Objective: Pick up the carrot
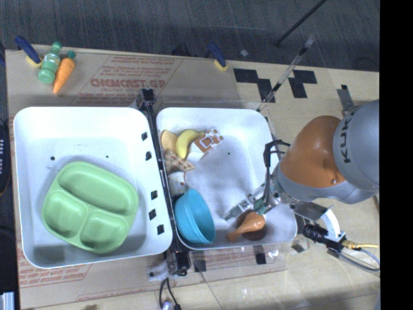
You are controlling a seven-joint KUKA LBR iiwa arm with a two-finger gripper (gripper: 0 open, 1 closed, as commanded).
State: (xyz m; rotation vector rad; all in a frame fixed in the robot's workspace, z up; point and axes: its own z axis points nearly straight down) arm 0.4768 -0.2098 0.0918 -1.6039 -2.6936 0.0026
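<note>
The counter (213, 86), covered in printed brown cardboard, carries two white bins side by side. The left bin (77, 118) holds a green divided plate (89, 205) that takes up much of its floor. The right bin (219, 115) holds the clutter.

The arm (348, 154) comes in from the right, its grey body and orange band hanging over the right bin's right wall. The wrist is bent down and inward toward the bin's front right corner. The gripper (248, 206) sits low over the bin floor there, angled toward the left. How its grasping part stands is too small and cluttered to make out. Just below it, touching or nearly touching, lies an orange-brown pear-shaped toy (248, 225), its narrow end pointing left.

A blue bowl (193, 218) lies tilted against the right bin's front left corner, near the gripper but apart from it. A banana (186, 141) and a small brown-and-white piece (208, 141) lie toward the back of that bin.

The carrot (63, 75) lies outside both bins, on the cardboard at the counter's far left corner, beside a green toy (49, 66) and well apart from the gripper.
</note>
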